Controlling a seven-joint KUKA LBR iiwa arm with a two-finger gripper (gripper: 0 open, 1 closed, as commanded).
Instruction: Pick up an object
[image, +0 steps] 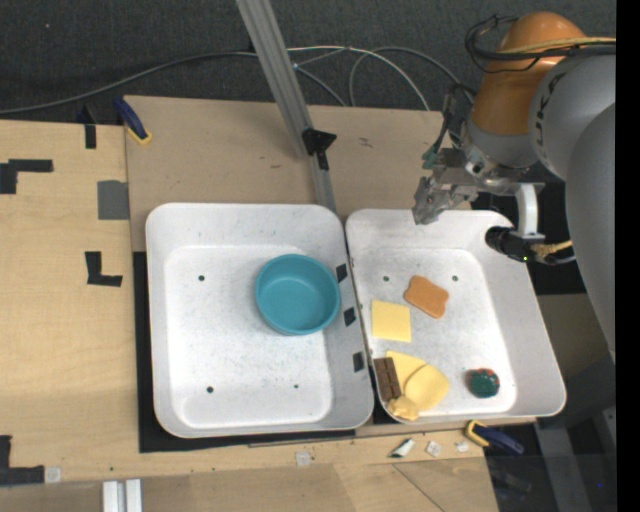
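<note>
Yellow cloth (418, 387) at right bin (520, 300) front; pincer (432, 208) over far rim, grip state unclear.

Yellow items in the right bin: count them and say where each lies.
2. A yellow square slice lies mid-bin; a crumpled yellow piece sits at the near edge, beside a brown bar.

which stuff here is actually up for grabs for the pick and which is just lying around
In play:
claw, above the far rim of the right bin
blue bowl in the left bin
orange-brown piece
yellow square
yellow cloth-like lump
brown block
small dark green object

Lying about:
clamps on the bench edge
black tape marks
cables behind
slanted metal pole
</note>
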